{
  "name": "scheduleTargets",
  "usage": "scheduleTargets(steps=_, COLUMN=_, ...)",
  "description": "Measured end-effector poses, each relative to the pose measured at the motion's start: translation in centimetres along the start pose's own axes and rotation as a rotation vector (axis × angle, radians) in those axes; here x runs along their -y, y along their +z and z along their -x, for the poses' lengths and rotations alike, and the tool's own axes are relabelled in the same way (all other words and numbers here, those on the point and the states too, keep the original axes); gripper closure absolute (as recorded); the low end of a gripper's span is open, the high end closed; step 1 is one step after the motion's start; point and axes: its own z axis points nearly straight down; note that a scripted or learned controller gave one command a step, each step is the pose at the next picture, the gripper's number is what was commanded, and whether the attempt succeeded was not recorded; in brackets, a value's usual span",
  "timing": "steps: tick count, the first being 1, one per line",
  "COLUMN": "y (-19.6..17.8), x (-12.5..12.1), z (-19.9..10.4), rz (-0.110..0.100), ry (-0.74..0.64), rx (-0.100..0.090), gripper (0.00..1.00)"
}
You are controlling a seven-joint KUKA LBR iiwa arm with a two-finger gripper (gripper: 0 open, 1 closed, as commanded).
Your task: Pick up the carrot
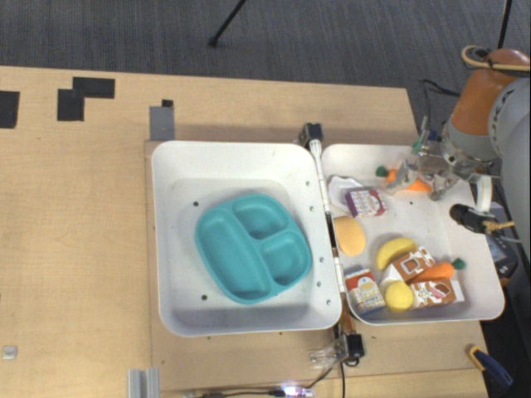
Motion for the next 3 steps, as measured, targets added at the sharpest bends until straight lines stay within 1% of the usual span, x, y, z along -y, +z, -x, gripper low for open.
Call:
scheduleTargets(steps=1, y=-0.93, x=-0.15, z=0.05, rz=0.009, ry=-0.006, rx=0.008, gripper=1.00)
scheduleTargets(steps=2, y=-0.93, x=-0.17, z=0.03, rz=0.009, ry=-0.007, rx=0.009, gripper=0.00)
scheduleTargets(steps=3, y=-1.91, x=-0.28, z=-0.11, rz=0.011, ry=-0.012, rx=0.010, gripper=1.00)
